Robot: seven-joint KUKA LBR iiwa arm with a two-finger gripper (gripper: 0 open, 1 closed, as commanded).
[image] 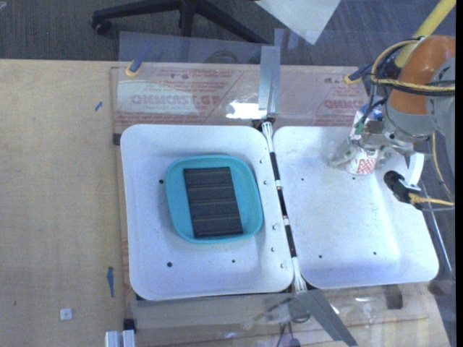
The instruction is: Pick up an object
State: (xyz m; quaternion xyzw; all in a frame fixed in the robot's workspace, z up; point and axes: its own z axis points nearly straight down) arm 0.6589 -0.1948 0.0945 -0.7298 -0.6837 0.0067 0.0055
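Inspection found your arm [423, 71] reaching into the right bin [362, 244] at its upper right part, with the gripper [367, 150] low over a small white object with red markings [364, 166]. The step in hand appeared to be the grasp itself, or the moment just before lifting. Whether the gripper was spread or closed could not be told; the wrist and cables [405, 85] hid it, and contact with the object was not confirmed.

Your next move called for a secure closure on the object, then a straight lift clear of the bin's wall.

The left bin [145, 266] held a teal tray [173, 194] carrying a dark ribbed block [212, 201], well apart from the arm.
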